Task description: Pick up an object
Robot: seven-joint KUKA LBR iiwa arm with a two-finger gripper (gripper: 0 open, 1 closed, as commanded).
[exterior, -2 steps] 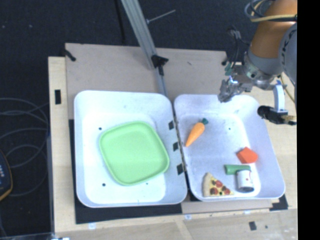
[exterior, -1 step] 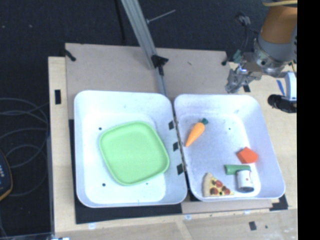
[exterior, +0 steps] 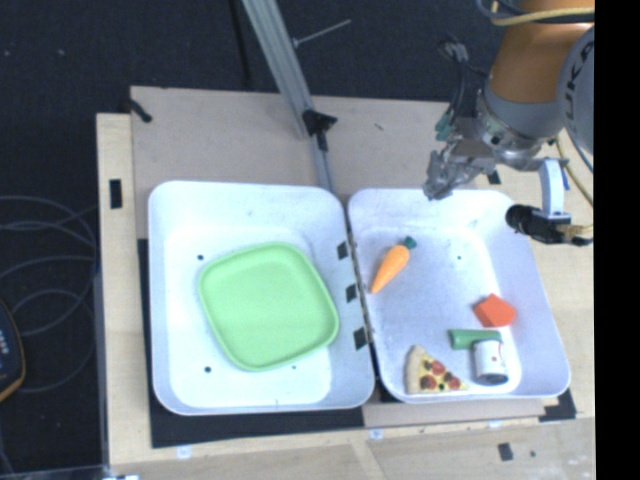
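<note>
The right bin (exterior: 520, 253) holds an orange toy carrot (exterior: 390, 265) near its left wall, an orange-red block (exterior: 494, 311) at the right, a green and white can-like piece (exterior: 481, 350) below that, and a pizza slice toy (exterior: 432, 372) at the front. My gripper (exterior: 438, 186) hangs over the right bin's back rim, well above and behind the carrot, with nothing seen between its fingers.
The left bin (exterior: 175, 223) carries a light green square plate (exterior: 267, 305). A grey metal bar (exterior: 285, 63) slants down from the top toward the gap between the bins. The bench's tan surface (exterior: 385, 133) lies behind the bins.
</note>
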